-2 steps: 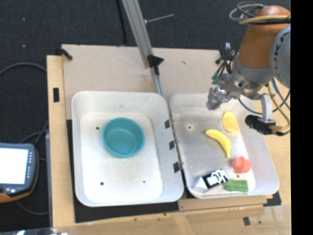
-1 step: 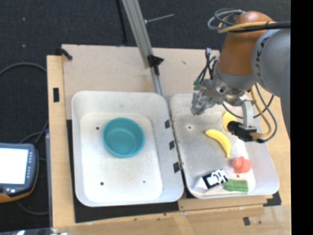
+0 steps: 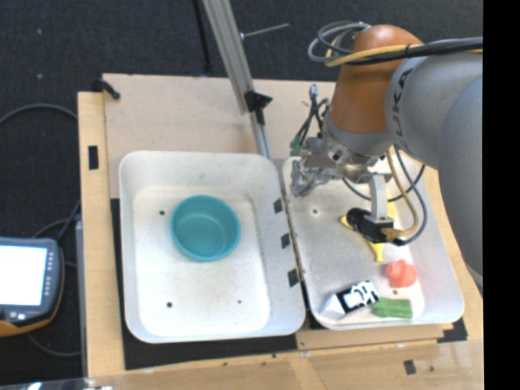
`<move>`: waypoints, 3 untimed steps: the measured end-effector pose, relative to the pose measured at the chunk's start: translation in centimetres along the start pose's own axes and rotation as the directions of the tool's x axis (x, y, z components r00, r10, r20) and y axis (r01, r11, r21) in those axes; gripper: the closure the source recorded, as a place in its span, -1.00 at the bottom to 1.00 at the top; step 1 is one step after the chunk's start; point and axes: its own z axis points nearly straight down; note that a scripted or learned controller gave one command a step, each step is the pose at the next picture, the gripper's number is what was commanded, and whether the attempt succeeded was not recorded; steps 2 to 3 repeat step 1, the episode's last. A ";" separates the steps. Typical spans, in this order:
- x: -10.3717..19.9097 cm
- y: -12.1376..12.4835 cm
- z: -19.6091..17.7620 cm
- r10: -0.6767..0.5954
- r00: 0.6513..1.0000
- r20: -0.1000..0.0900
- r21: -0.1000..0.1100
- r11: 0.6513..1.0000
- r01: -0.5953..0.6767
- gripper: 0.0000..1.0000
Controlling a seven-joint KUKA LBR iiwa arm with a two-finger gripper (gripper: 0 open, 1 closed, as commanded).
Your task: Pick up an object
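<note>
Orange lump [image 3: 400, 273], green piece [image 3: 394, 308] and black-and-white block [image 3: 355, 297] are the 3 candidates for picking, and all lie in the near right part of the right bin [image 3: 325, 246]. They sit close together. The green piece is just beside the block, and the lump is a little farther back. Being bunched against the near wall, they look like loose items scattered or dropped for grasp trials, not arranged on purpose. That crowding would likely make a clean grip harder. The left bin [image 3: 142, 299] holds 1 teal bowl [image 3: 205, 227], upright and well apart from every wall, which would be the roomiest target of all.

The gripper [image 3: 302, 179] hangs over the far left corner of the right bin, near the ridge where the 2 bins meet and well apart from the 3 small items. Nothing is visible in its grasp. Whether it is spread or closed I cannot tell from this slant. The arm reaches in from the right, its grey body bulking over the bin's far right side. The orange band [image 3: 366, 80] is above the wrist and the tool points roughly downward. My judgement is that no pick has been made yet.
</note>
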 end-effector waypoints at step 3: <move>5.6 -2.1 -1.1 -0.002 1.000 -0.002 -0.001 1.000 0.002 1.00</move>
